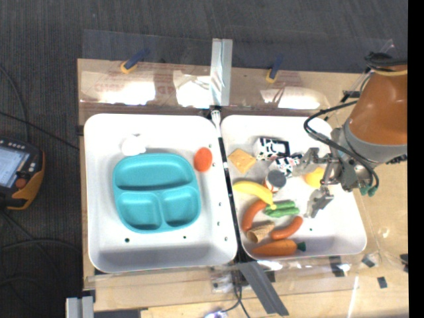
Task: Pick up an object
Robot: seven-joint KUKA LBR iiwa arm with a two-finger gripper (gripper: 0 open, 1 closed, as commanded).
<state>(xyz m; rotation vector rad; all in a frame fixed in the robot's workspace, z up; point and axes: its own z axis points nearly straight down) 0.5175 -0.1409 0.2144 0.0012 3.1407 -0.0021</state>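
Toy food crowding right bin's left side, end effector released above bare right floor.

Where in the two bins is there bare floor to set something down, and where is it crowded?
Left bin: bare floor in front of the teal tray and along its left wall. Right bin: bare at the near right corner beneath the hand; crowded from the banana down to the carrot.

A teal divided tray lay in the left bin. A handheld control pendant rested on the dark floor at far left. Two clamps stood along the far bench edge.
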